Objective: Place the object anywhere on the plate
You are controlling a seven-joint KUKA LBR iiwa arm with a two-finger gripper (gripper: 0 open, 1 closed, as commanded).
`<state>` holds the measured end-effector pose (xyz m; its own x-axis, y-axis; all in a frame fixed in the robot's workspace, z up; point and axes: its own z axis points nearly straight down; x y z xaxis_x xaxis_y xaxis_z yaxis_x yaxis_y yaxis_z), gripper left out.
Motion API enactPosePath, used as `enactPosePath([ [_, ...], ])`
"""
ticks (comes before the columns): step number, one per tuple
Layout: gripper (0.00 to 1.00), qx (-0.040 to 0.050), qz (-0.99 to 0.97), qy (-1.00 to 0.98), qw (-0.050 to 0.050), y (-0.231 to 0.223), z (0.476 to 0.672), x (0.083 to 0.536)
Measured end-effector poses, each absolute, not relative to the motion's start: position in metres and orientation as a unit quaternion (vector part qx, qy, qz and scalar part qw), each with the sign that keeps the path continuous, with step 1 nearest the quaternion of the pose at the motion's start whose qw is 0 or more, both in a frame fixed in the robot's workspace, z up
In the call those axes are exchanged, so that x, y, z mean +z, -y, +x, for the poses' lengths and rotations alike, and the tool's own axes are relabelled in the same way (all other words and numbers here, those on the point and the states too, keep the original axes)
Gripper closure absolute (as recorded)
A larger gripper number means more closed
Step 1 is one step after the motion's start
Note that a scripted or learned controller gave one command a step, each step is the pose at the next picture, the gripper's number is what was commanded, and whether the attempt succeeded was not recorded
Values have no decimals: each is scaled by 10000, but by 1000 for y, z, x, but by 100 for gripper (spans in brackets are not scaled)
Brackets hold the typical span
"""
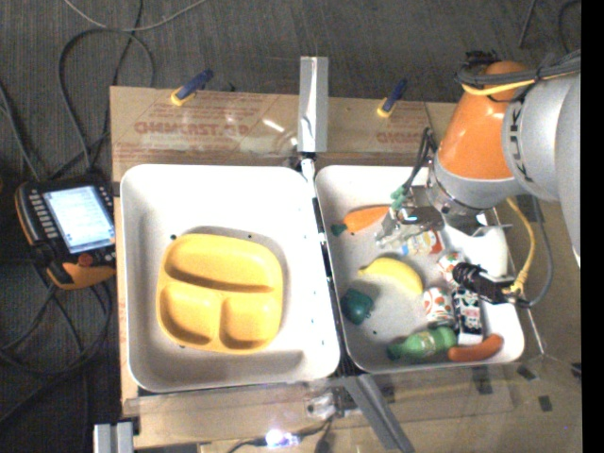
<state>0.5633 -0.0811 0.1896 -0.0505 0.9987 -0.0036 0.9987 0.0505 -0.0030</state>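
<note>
Gripper hovers low over the right bin's far-left corner beside the carrot, grip state hidden from here, while the yellow plate waits mid left bin, ready for delivery.

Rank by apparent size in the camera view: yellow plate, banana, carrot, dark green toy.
1. yellow plate, by far the largest
2. banana
3. carrot
4. dark green toy

Carrot and green toy look close, and the gripper partly hides the carrot.
</note>
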Motion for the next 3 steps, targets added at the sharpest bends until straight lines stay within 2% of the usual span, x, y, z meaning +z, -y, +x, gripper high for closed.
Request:
enactPosePath([
  [1,100,-19,6836,-7298,-13,24,515,192],
  [2,100,-27,7235,-6903,-24,-17,482,182],
  [3,100,-31,7682,-6402,-17,-63,482,182],
])
